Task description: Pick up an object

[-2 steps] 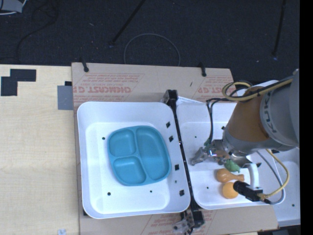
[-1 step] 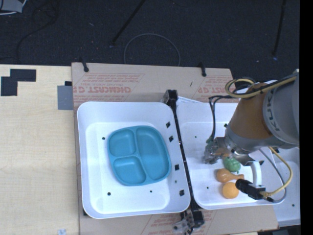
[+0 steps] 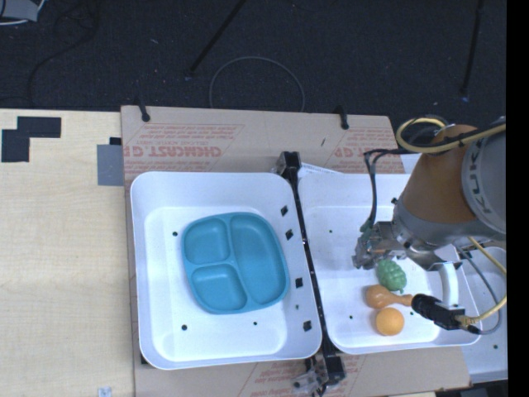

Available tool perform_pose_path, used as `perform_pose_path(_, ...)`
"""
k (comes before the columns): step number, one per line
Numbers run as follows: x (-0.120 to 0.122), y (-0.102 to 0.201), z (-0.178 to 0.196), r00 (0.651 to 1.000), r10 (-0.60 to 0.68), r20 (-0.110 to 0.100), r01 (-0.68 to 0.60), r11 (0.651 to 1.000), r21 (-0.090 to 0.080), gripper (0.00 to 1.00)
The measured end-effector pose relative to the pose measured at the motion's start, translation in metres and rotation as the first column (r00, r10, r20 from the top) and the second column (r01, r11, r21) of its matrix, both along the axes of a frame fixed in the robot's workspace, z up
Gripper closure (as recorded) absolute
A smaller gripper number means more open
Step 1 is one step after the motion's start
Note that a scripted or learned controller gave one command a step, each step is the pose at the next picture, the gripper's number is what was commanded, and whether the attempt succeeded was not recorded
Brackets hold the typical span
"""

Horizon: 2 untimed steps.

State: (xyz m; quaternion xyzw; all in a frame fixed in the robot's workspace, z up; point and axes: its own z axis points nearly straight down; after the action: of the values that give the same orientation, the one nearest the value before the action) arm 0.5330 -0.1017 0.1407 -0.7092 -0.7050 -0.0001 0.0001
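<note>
orange balls [image 3: 387,311] lay at the right bin's [image 3: 339,197] front, touching a green toy [image 3: 391,275]. gripper [image 3: 369,250] hung just beside that toy, its grip impossible to tell. crowded pieces could have made it slip.

You are looking at an evenly lit scene, bright over the two white bins [image 3: 216,190] and dim over the dark floor [image 3: 248,40] at the top. Light falls from above, so shadows stay soft and short. The bin walls are nearly washed out, with mild glare along their rims. The blue tray [image 3: 234,262] shows a faint sheen. The picture is a little soft and grainy throughout. Near the end effector [image 3: 369,251] the detail blurs, so you cannot make out fine parts there.
</note>
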Motion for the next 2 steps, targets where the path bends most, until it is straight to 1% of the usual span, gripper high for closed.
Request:
perform_pose_path(1,0.003,-0.011,0.049,1.000,-0.002,0.002,0.002,1.000,-0.001,1.00)
perform_pose_path(2,0.004,-0.012,0.097,1.000,0.006,0.002,-0.006,1.000,-0.001,1.00)
